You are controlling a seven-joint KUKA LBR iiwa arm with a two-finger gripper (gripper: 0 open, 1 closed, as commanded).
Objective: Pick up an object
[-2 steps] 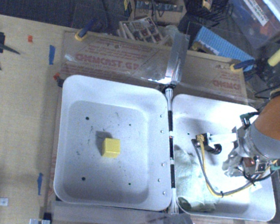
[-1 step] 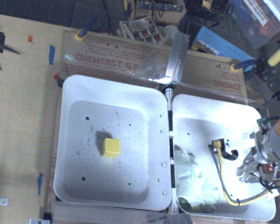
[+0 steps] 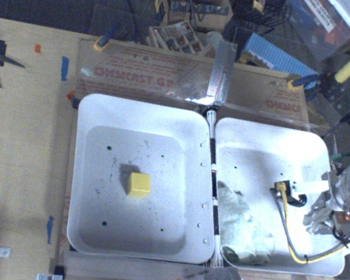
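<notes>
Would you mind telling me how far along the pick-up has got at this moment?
Nothing looks done yet: the yellow block lies on the floor of the left bin, apart from the arm. The gripper is over the right bin at its right edge, with no object seen between its fingers. Reaching an object, grasping and lifting are all left.
</notes>
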